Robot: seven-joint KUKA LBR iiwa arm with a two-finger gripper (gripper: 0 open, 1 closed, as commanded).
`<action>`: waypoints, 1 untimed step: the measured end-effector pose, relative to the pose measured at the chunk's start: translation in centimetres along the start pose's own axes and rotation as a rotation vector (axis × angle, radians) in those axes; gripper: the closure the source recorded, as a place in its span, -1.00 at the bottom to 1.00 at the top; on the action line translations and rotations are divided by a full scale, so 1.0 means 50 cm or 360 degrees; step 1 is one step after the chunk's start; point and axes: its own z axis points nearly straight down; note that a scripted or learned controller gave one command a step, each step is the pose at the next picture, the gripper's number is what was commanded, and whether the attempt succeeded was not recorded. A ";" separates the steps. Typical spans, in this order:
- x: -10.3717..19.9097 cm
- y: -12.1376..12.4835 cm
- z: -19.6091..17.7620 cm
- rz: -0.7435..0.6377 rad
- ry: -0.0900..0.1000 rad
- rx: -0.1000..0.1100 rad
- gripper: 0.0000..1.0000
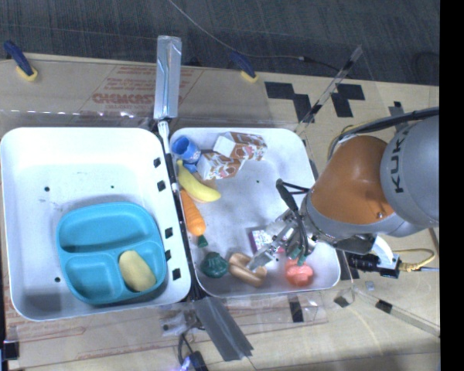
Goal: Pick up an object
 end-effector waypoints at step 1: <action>-0.162 0.081 0.012 0.0281 0.0000 0.0001 -1.00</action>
